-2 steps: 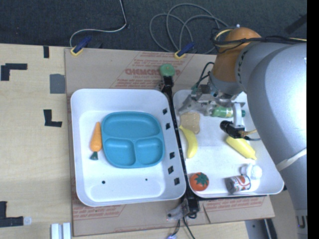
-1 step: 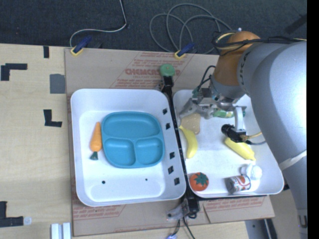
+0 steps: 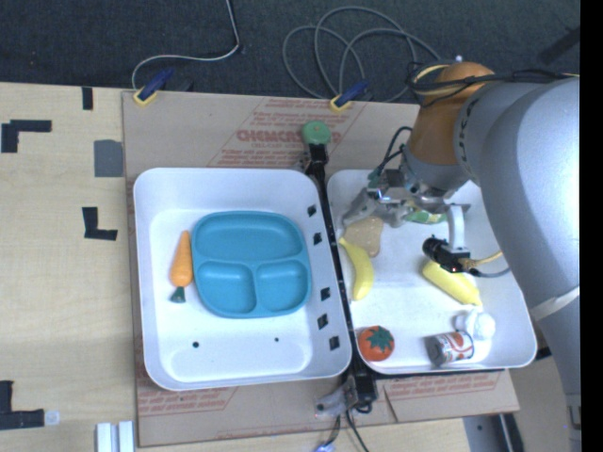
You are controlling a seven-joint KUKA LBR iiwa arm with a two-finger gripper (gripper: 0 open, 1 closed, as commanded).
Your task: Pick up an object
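I am reaching my gripper (image 3: 377, 205) down into the right bin (image 3: 513, 332), near its 11 o'clock corner. I cannot tell how it is set. It is hanging just above a tan thing (image 3: 368, 237) and a banana (image 3: 359, 269). Another banana (image 3: 450, 282) is lying at 3 o'clock, a tomato (image 3: 377, 343) at 6 o'clock.

In the right bin (image 3: 509, 342), your open floor lies at centre, between the banana (image 3: 359, 269) at 9 o'clock, a second banana (image 3: 451, 282) at 3, the tomato (image 3: 377, 343) at 7 and the crushed can (image 3: 454, 346) at 5. The arm (image 3: 513, 158) crowds 12 to 2 o'clock.
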